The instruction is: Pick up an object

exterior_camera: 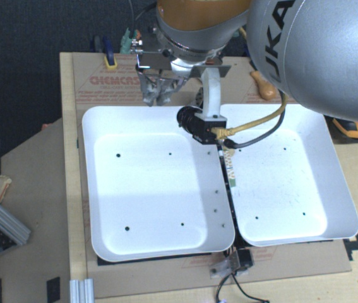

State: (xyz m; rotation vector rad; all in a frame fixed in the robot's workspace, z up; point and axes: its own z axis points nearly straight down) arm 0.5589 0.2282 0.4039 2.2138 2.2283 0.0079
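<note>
My gripper (158, 96) hangs under the grey and orange wrist, above the far rim of the left bin (103, 188) near its back right corner. A black unit on a white bracket (196, 124) sits on the wrist beside it, with a yellow cable running off to the right. The right bin (321, 194) lies beside the left one, their rims meeting in the middle. I see no loose object on the white floor of either bin, and nothing visibly in the gripper. The arm's large body hides the back of the bench.
An orange-handled tool (264, 84) lies on the brown board behind the right bin. A blue and yellow clamp (109, 54) stands at the board's back left. A yellow object (349, 128) sits past the right bin's far right corner. A metal rail (2, 216) lies at the left.
</note>
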